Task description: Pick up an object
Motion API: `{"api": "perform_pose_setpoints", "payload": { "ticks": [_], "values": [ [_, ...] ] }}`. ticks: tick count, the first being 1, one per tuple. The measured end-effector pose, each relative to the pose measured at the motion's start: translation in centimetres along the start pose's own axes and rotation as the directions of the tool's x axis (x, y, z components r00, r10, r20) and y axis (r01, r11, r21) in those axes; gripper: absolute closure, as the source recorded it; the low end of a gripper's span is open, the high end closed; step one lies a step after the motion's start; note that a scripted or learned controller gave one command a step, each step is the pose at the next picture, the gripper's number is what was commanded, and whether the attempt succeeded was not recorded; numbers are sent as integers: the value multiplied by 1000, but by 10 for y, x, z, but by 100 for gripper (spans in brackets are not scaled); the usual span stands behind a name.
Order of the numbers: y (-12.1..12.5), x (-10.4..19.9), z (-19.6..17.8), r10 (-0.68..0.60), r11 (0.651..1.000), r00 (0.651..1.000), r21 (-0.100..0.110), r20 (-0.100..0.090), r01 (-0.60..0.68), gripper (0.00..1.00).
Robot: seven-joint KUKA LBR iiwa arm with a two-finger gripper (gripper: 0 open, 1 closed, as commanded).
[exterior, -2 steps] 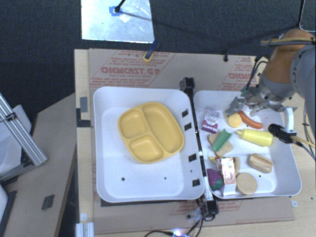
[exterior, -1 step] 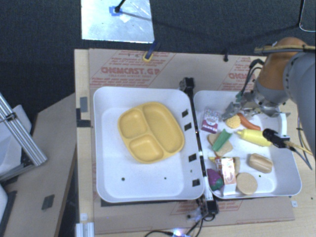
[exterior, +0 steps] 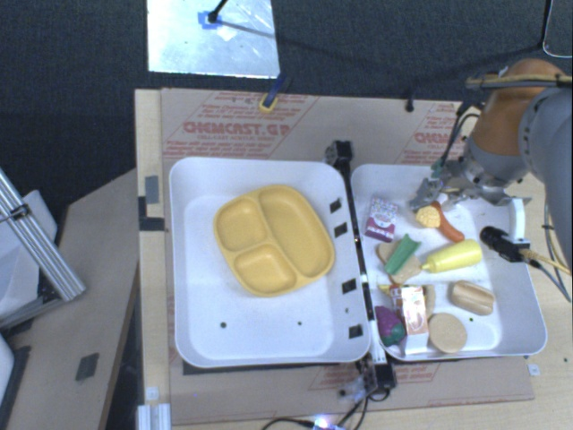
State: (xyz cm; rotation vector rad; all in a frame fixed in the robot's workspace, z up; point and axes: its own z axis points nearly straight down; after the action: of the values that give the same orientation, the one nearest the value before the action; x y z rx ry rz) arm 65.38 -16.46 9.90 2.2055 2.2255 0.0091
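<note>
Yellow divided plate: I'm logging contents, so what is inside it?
The yellow divided plate in the left bin shows three bare compartments. The bin floor beneath it is covered.

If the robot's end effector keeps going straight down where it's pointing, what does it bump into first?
Probably the small orange toy food in the right bin. The end effector hangs just above it, though depth is hard to judge from this slanted view.
</note>
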Motion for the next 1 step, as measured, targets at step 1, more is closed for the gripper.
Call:
{"api": "perform_pose_setpoints", "payload": {
  "ticks": [1],
  "values": [
    [0,0,-44,4,1000,1000,4,-1,-4,100]
  ]
}}
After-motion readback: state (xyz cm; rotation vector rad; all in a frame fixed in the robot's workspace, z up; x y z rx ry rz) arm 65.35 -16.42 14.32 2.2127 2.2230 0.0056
